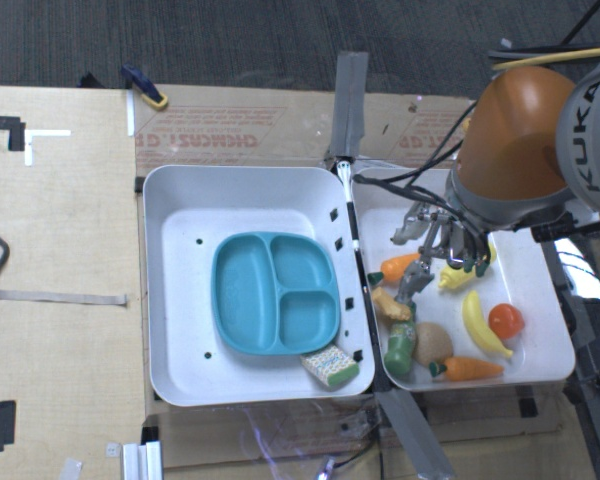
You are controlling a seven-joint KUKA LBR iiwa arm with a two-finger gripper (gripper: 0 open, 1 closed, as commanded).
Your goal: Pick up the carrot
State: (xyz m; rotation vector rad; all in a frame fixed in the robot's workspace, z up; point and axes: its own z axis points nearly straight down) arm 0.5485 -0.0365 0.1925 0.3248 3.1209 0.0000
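The carrot [472, 369], orange with a green stub at its left end, lies flat along the front wall of the right bin [540, 268]. My gripper [417, 278] hangs over the left part of that bin, well behind and to the left of the carrot, not touching it. Its tip is just beside a small orange piece [398, 266] near the bin's left wall. The grey arm with its orange band [520, 138] covers the bin's back right area.
Around the carrot lie a banana [481, 328], a red tomato [506, 319], a brown round item [434, 341], a green vegetable [400, 349], a tan piece [390, 306] and a yellow piece [457, 279]. The left bin [170, 268] holds a teal divided plate [276, 293] and a sponge [331, 366].
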